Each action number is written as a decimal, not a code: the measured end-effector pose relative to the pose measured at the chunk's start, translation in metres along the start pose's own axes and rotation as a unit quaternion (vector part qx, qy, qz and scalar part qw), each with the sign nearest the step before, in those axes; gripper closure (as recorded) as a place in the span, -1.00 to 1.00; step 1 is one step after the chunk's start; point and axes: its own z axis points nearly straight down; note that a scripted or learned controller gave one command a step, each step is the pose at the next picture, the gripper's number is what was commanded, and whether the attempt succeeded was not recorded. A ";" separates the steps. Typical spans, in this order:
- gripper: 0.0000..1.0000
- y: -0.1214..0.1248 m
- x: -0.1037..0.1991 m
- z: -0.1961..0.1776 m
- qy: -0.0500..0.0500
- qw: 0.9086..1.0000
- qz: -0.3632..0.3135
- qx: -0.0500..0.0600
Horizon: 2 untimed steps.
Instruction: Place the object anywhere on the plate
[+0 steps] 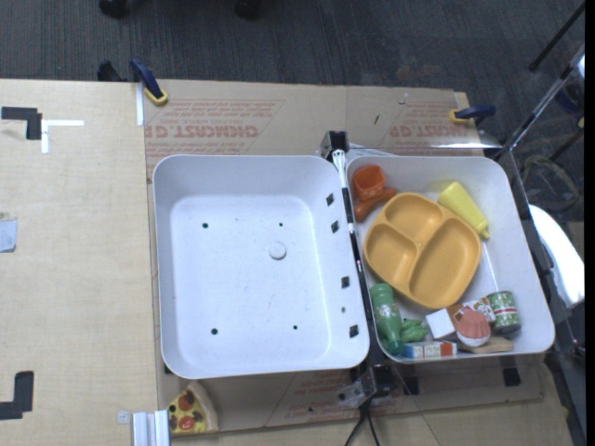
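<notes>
The yellow plate [423, 249] is lying in the right bin [523, 221], a yellow toy [463, 207] sitting just beside it.

- The bench [74, 277] has a pale wood top.
- A cardboard sheet [279, 124] lies on it.
- Two white bins [246, 170] sit side by side on the cardboard.
- What looks like a toy pizza slice [189, 410] lies by the near edge.

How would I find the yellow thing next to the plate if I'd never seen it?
Look in the right bin, where the orange plate sits. The yellow object lies beside the plate's upper right rim, near the bin's far corner. It is the only pale yellow, longish item there.
</notes>
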 end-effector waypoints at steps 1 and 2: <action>1.00 0.000 0.001 0.045 -0.002 1.000 -0.012 0.001; 1.00 0.000 0.003 0.013 0.000 1.000 -0.006 0.000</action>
